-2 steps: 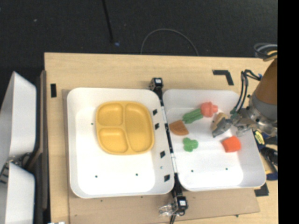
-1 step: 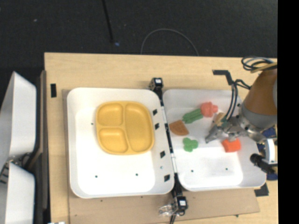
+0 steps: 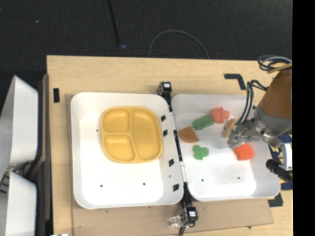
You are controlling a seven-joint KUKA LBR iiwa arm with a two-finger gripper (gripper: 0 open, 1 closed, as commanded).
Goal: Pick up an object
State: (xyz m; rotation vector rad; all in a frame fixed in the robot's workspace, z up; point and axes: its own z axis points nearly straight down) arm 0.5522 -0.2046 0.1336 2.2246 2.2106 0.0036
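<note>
I reach in from the right, my grey arm (image 3: pixel 275 102) with its orange band hanging over the right bin (image 3: pixel 216 181), and my gripper (image 3: pixel 236 135) sits low among the toys near that bin's right side. From this slant I cannot tell whether my fingers are spread or pressed together — they blur into a grey and tan cluster, and nothing shows plainly between them. Just beside my gripper, toward the front, lies an orange-red block (image 3: pixel 244 152), close enough that it may be touching, though I cannot say for sure. Farther left in the same bin lie a green stick (image 3: pixel 202 122) with a pink piece (image 3: pixel 220 115) at its upper end, a brown wedge (image 3: pixel 188 134) near the bin's left wall, and a small green lump (image 3: pixel 200 152) just in front of the wedge. The left bin (image 3: pixel 88 181) holds a yellow plate (image 3: pixel 131 134) with three compartments — it lies flat in the bin's back half, well apart from me.
</note>
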